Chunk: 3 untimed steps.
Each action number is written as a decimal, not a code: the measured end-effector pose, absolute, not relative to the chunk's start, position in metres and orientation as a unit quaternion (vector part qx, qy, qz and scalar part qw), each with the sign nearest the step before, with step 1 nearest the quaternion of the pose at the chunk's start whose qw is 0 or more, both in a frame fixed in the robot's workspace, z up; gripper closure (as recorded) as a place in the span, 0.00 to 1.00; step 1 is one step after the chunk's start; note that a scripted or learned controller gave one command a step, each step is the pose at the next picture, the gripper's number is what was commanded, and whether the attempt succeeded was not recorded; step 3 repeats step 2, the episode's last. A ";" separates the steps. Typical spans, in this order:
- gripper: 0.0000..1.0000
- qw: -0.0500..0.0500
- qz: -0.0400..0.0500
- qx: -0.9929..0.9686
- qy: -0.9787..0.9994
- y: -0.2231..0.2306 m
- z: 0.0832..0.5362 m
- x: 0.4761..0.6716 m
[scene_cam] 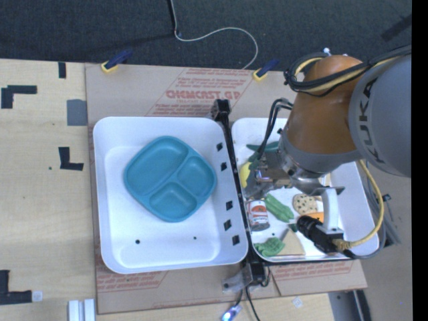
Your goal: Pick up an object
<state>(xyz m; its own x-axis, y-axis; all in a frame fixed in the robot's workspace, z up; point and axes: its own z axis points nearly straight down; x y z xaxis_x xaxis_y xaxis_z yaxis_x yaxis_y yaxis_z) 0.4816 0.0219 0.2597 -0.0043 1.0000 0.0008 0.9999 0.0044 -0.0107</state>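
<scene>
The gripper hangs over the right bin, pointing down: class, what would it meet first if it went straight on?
Probably the clutter beneath the gripper: a green toy piece and a small can in the right bin. Depth is unclear from one slanted view, so which comes first is uncertain.

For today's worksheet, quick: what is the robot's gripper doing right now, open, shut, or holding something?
Gripper: cannot be told; it sits low in the right bin over the small items, with the wrist above it.
</scene>
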 end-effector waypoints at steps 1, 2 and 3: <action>1.00 0.000 -0.001 -0.705 -0.709 0.062 0.319 0.484; 1.00 -0.004 -0.007 -0.704 -0.710 0.109 0.450 0.485; 1.00 -0.004 -0.007 -0.704 -0.710 0.109 0.450 0.485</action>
